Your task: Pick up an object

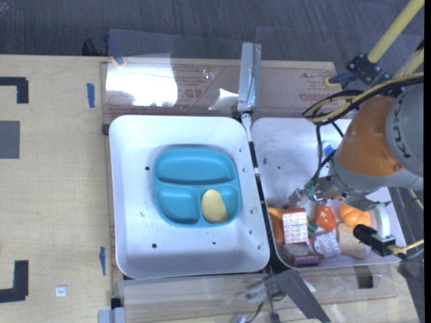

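Wooden bench (47, 180), two white bins (128, 200)

A single fixed camera looks down from above at a slant on the wooden surface (54, 180), far enough off to take in both white bins whole. The left bin (128, 200) sits near the middle of the frame and the right bin (283, 140) toward the right side, with dark floor along the top. The arm (377, 140) enters from the right edge, over the right bin.
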### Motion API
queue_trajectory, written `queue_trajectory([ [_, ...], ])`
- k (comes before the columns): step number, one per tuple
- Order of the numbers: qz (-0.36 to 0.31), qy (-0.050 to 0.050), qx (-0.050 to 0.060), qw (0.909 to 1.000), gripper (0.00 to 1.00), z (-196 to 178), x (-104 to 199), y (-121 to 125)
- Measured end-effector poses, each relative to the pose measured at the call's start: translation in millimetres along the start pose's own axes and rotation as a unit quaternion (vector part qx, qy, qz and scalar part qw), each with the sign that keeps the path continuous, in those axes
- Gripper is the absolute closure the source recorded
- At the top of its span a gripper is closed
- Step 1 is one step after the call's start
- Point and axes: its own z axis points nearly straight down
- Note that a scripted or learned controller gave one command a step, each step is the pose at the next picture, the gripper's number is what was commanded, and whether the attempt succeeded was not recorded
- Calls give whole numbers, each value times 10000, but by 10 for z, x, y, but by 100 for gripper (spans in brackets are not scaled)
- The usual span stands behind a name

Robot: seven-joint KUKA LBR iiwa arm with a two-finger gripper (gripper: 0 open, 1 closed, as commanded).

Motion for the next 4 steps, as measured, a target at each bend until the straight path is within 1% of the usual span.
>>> queue_trajectory([
  [1, 25, -17, 11, 10000, 0, 5, -774, -567],
  [2, 11, -20, -24, 10000, 100, -104, -753, -534],
  [3, 187, 7, -13, 9998, 100, -997, -89, -92],
  [4, 832, 9, 5, 9965, 100, -1449, 484, 61],
])
